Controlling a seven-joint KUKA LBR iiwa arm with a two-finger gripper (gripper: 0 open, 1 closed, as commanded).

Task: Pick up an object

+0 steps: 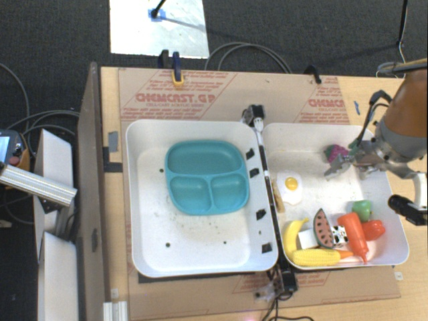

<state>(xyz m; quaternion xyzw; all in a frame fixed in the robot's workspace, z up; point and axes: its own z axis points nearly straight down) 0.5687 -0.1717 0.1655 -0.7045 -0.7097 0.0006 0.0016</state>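
The small purple-and-green toy [336, 152] you are after is lying in the right white bin [401, 249], pinched between the grey end effector's [344, 159] fingers. Your divided teal plastic plate [206, 177] is sitting in the left white bin [150, 246].

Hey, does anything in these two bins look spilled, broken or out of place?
Nothing looks spilled or broken. The blue tray lies flat in the left bin. The toy food sits heaped in the right bin's near corner, the fried egg apart. The gripper hangs beside a purple toy.
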